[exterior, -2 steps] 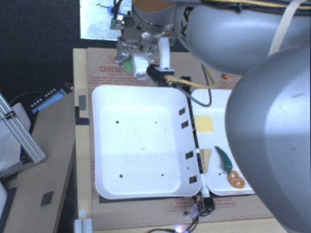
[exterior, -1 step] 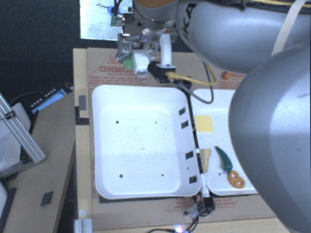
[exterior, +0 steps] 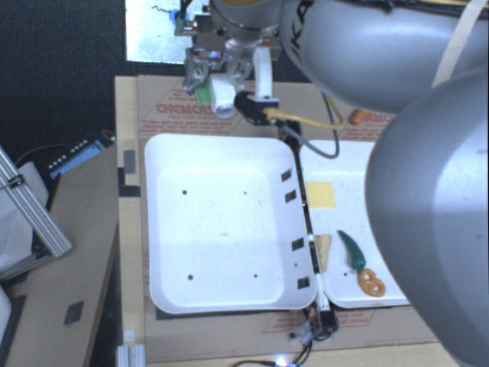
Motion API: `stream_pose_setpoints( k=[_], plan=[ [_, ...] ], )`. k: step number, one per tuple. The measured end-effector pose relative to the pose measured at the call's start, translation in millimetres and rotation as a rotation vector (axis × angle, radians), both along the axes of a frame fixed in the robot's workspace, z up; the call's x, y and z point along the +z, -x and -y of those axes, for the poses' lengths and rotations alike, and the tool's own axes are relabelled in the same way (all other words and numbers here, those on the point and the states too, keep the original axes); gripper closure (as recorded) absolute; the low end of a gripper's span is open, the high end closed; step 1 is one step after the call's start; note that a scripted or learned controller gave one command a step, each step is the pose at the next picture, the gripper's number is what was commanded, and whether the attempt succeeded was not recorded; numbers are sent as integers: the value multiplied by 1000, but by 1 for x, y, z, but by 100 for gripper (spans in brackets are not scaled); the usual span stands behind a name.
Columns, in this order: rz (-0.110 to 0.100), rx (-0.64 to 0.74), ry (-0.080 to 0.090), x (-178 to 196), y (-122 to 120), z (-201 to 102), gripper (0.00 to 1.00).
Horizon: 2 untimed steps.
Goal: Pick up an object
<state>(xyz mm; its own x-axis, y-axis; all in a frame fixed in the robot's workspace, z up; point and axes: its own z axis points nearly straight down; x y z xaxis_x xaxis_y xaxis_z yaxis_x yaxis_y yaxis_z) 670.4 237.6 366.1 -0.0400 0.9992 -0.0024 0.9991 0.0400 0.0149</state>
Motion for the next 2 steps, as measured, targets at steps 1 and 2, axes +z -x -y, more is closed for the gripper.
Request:
stream_pose_setpoints(
  k=[1, 2],
  plan=[
    [2, 5, 0, 11, 0, -1, 100],
    [5, 11, 1, 22, 0, -1, 100]
  ],
)
